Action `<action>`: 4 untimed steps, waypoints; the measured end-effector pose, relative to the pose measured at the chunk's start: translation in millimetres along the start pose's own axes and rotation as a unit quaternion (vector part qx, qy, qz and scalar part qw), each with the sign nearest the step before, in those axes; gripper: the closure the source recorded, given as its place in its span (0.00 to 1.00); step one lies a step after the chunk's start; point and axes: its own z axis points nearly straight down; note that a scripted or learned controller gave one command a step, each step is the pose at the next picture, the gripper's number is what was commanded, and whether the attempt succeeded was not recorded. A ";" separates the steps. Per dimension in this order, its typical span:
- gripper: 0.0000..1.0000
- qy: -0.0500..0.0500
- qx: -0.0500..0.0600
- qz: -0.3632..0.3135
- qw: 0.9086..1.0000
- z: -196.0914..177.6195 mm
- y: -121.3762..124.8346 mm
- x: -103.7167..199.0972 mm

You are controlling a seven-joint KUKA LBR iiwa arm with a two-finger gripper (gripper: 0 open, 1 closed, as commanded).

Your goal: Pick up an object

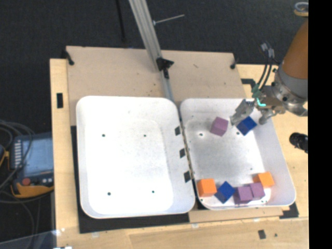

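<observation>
My gripper (249, 119) hangs over the far right part of the right bin (280, 160), at the end of the grey arm with its orange band. A blue block (247, 125) sits between its two fingers, and the gripper is shut on it. Just to its left, a purple block (219, 126) lies tilted on the bin floor, apart from the fingers.
Along the right bin's near edge lie an orange block (207, 187), a blue block (225, 191), two purple blocks (249, 193) and another orange block (266, 179). The left bin (129, 154) stands beside it. A slanted metal post (148, 30) rises behind the bins.
</observation>
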 end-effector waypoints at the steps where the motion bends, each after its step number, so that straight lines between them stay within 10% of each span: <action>1: 0.00 -0.001 0.003 0.002 1.000 43.1 2.4 2.6; 3: 0.00 -0.001 0.003 0.002 1.000 155.1 6.1 -6.8; 4: 1.00 -0.001 -0.002 0.006 1.000 140.0 8.3 -7.9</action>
